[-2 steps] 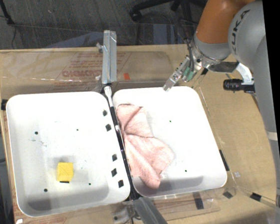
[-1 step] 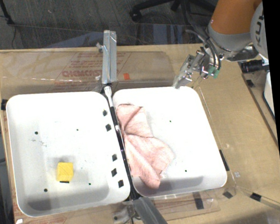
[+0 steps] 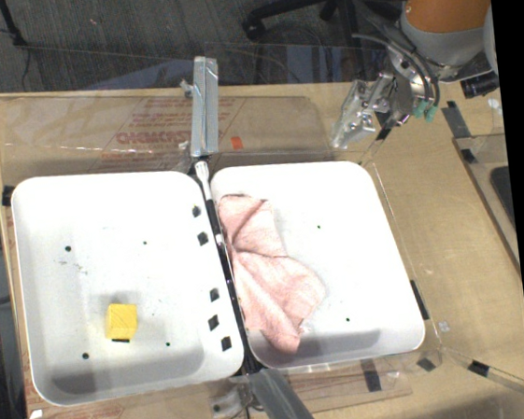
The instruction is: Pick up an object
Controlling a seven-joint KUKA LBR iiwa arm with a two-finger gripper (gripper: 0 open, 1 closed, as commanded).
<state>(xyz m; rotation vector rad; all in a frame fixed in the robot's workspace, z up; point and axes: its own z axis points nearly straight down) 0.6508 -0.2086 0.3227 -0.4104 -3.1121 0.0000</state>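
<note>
- Cloth lies crumpled in the right bin, against the divider; my gripper hovers beyond the far rim, grip state unclear.
- Block sits in the left bin.
- I fear a pinch catching one loose fold, slipping.

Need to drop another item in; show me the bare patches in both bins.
Left bin: bare across its far half and right side; just the yellow block sits near the front left. Right bin: free along the right side, between the pink cloth and the right wall. It is crowded along the centre divider, where the cloth lies. The gripper hangs beyond the right bin's far corner.
</note>
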